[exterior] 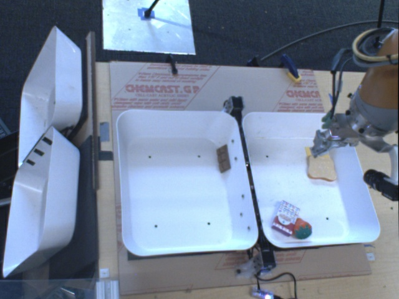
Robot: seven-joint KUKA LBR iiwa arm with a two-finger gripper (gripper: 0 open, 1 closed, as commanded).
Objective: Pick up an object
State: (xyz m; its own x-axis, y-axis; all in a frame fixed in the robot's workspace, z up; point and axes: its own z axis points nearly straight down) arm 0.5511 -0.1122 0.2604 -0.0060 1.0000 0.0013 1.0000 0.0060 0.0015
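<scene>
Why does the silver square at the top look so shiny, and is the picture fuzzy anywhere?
Camera view: the metal plate bounces light, so it glares pale; the white bins look bright and washed out, with soft shadows along their walls; the arm at the right looks slightly soft, while the toast slice stays fairly clear.

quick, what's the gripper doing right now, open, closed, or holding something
Gripper: cannot be told; it sits low in the right bin at the toast-shaped piece's top edge.

Dark carpet floor (37,5); metal plate (148,17) on it; wooden bench (106,229).
</scene>
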